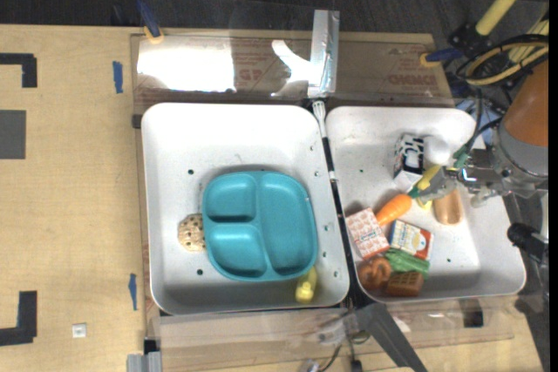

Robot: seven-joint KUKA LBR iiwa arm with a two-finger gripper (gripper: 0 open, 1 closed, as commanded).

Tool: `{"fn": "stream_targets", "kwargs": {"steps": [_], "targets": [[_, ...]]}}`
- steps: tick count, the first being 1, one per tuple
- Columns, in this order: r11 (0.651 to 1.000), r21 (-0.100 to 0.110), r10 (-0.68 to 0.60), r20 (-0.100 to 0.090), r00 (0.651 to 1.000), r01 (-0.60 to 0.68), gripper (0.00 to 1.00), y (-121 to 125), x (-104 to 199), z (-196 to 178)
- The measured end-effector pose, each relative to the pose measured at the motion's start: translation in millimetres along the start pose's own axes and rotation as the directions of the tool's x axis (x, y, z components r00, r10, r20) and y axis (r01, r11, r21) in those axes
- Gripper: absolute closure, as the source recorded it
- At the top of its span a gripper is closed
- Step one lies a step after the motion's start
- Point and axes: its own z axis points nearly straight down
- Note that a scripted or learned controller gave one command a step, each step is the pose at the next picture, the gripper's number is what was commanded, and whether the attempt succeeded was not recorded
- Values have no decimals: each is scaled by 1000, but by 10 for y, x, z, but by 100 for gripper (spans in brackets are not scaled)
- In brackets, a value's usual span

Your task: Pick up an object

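The gripper (455, 172), at the right of the frame over the right bin (501, 270), is blurred; I cannot tell its state. Toy food crowds centre-right: carrot (394, 206), red carton (410, 238). Tight packing could cause a slip or double pick

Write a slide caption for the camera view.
Gripper over the right bin of toy food beside carrot; teal divided tray in left bin.

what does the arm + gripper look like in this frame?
Grey arm entering from the right, with an orange band above the wrist. The gripper end is dark metal with small fittings; finer detail is too blurred to tell.
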Motion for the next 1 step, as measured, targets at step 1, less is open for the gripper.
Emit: {"fn": "stream_targets", "kwargs": {"steps": [1], "targets": [[1000, -11, -2, 1, 1000, 2, 0, 460, -2, 812]]}}
